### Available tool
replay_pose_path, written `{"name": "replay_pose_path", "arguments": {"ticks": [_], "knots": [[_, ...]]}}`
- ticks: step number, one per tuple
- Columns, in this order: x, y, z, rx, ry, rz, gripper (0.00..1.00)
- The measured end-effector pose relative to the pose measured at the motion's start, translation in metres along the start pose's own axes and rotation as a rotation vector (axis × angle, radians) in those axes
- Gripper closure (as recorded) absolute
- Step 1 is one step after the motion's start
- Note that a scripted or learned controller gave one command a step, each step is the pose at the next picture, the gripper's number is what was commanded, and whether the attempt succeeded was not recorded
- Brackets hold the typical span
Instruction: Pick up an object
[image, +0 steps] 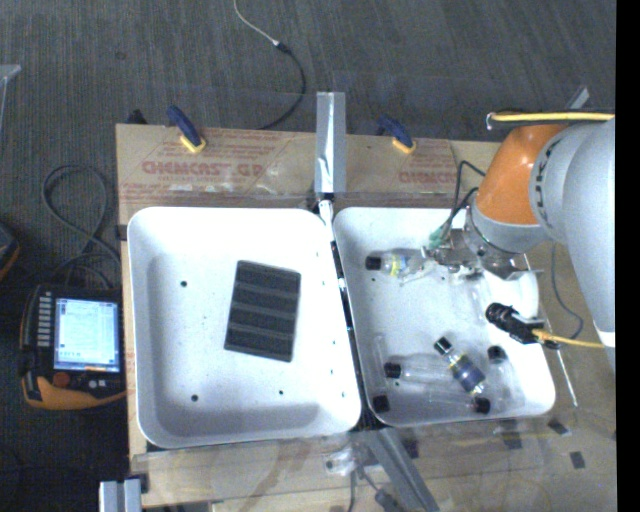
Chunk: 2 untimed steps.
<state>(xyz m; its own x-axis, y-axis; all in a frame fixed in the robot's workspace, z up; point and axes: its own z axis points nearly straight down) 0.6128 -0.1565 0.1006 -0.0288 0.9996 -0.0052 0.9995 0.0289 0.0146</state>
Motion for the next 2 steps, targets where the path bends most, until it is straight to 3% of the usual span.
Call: {"name": "replay_pose_path", "arguments": {"ticks": [1, 2], "knots": [[-0.054, 0.021, -0.09, 0.014, 0.003, -0.094, 0.0], [-0.003, 0.015, 0.011, 0.004, 0.0, -0.175, 0.0]]}}
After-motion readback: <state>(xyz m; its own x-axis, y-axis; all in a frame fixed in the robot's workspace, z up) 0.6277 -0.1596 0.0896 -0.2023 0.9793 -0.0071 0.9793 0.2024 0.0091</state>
